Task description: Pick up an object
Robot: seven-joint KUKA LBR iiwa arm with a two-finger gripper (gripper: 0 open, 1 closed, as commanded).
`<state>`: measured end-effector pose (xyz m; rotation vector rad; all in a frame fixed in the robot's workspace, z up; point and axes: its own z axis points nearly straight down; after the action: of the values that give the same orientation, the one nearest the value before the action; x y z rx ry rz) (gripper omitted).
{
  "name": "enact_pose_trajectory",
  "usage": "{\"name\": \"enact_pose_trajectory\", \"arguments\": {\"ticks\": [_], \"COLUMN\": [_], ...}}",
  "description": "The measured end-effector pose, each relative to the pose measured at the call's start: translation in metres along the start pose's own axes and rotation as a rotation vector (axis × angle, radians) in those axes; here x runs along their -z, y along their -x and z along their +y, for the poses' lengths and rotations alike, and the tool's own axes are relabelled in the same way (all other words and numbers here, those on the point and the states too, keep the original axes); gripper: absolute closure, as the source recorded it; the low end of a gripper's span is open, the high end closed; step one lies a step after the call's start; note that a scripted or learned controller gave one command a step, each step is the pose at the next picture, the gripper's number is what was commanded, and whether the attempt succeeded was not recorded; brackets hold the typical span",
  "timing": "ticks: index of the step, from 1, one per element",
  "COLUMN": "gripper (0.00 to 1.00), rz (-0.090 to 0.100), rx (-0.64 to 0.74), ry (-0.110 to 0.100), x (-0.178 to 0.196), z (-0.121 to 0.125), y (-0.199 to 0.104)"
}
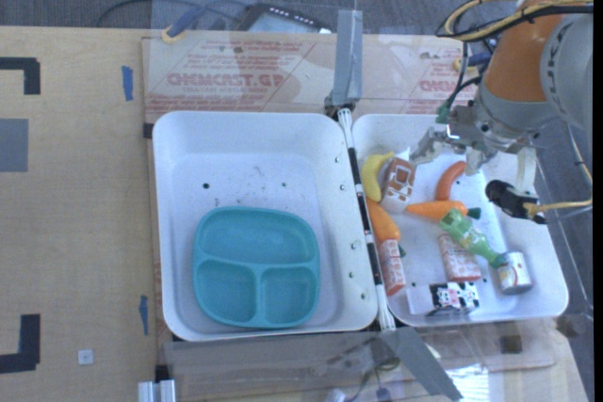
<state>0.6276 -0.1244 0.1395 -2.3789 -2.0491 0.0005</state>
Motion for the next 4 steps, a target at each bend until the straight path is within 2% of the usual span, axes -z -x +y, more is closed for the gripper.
{"name": "enact_pose_trajectory", "arguments": {"ticks": [1,2,3,4], "gripper": [0.00,0.00,0.00,0.00], "rz": [-0.001,0.005,0.010,0.012], "rx": [-0.039,0.073,0.043,0.001], "ry": [0.003,0.031,0.057,0.054], "x": [0.045,-0.026,-0.032,-0.032], "z": [-0.021,-0.047,-0.057,-0.064], "y": [-0.047,-0.018,-0.015,-0.005]}}
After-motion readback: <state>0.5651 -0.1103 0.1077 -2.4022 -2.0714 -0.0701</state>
